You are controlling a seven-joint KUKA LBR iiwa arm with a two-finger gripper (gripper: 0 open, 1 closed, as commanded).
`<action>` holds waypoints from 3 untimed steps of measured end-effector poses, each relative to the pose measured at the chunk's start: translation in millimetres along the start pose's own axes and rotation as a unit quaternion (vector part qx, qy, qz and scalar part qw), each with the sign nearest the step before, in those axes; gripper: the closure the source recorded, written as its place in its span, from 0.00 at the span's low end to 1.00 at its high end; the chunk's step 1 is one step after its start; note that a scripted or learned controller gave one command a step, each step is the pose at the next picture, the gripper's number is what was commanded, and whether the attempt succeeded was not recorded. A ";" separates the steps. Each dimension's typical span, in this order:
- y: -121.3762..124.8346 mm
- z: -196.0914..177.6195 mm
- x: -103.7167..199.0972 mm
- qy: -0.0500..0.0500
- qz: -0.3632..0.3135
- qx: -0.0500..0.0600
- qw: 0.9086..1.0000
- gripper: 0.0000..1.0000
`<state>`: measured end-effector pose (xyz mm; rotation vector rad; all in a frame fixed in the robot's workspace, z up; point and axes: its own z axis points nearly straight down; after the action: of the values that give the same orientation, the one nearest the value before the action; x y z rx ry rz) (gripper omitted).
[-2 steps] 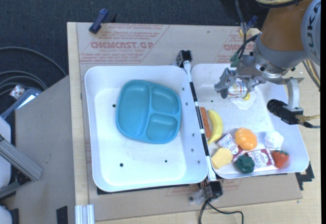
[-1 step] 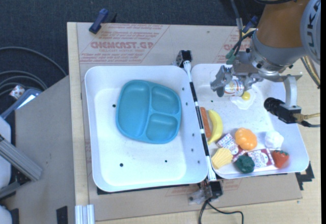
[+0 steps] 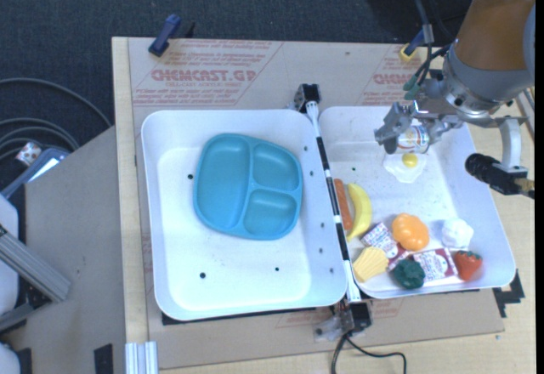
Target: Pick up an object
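The grey arm with its orange band comes in from the upper right of the frame, and its hand (image 3: 409,136) hangs low over the upper part of the right-hand shallow white bin (image 3: 486,209). Something pale with a yellow spot, a toy fried egg (image 3: 405,165) by the look of it, lies on the bin floor just below the hand. A small pale thing sits close in at the hand, but whether it is part of the tool or a gripped object cannot be told, nor can I tell whether the hand is clenched or released.

The other candidates sit in the lower part of the same bin: a yellow plastic banana (image 3: 360,209) beside the dividing wall, a round orange fruit (image 3: 411,232), a red strawberry-like piece (image 3: 468,263) and a dark green lump (image 3: 409,274). In the left-hand bin (image 3: 170,270) lies a blue compartment tray (image 3: 248,186).

By my judgement the pick is not yet shown as done: nothing is clearly lifted, so grasp and lift are left.
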<state>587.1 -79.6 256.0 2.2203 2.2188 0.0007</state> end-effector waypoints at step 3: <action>79.8 -5.8 49.1 0.001 -0.001 0.000 1.000 1.00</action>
<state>666.9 -30.6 261.8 2.2185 2.2211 0.0024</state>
